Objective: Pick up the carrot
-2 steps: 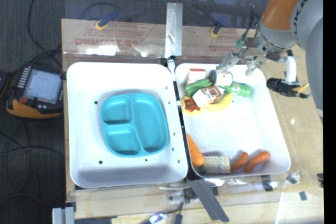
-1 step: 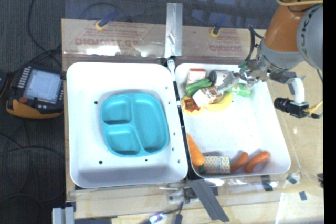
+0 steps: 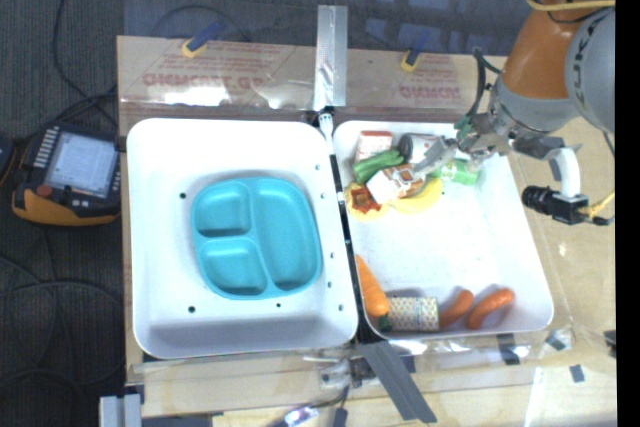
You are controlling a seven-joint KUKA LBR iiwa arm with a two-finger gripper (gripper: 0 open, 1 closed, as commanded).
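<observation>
Arm (image 3: 560, 55) reaching in from the right, grey with the orange band bulging above the wrist, bent down over the far right corner of the right bin (image 3: 530, 260). Tool (image 3: 452, 151) low over the far end of that bin, just beside a green item (image 3: 462, 173) and pointing toward the clutter there — whether open or clenched, cannot tell; nothing seen between its fingers. Clutter packed along the far wall: a green vegetable (image 3: 378, 161), a small white packet (image 3: 388, 183), a yellow piece (image 3: 420, 197), a red-brown scrap (image 3: 362, 201). Carrot (image 3: 371, 289) well apart from the tool, at the near left corner of the right bin, lying tight against the wall shared with the left bin (image 3: 150, 245), tip toward the far side. Just beside its near end, a speckled cylinder (image 3: 412, 312); further right along the near wall, two orange-red sausages (image 3: 478, 305). Middle of the right bin bare and white — open room between the far clutter and the near row. Left bin holding a blue divided tray (image 3: 255, 235), with white floor free around it. Tabletop (image 3: 220, 65) of cardboard beyond both bins; a handheld pendant (image 3: 65, 173) off to the left on the floor.
</observation>
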